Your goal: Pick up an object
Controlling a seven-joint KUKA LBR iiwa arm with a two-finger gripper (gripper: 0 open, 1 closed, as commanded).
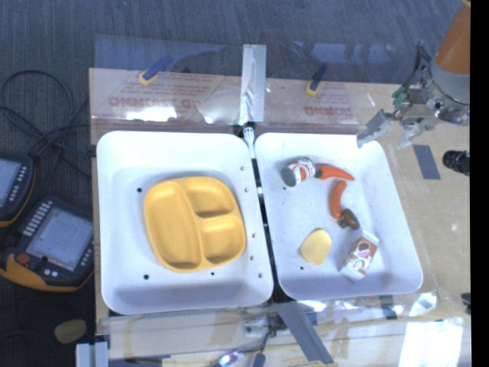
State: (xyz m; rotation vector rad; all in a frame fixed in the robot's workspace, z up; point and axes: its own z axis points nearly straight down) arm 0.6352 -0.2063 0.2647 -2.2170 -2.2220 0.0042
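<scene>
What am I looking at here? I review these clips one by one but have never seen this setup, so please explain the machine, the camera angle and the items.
One camera looks down at a slant on a bench. The arm, grey with an orange band, reaches in from the right; its hand hangs over the right bin's top corner, with nothing seen in it. The left bin holds a yellow divided tray. The right bin holds a small can, two orange carrot-like pieces, a brown lump, a pale yellow piece and a small carton.
</scene>
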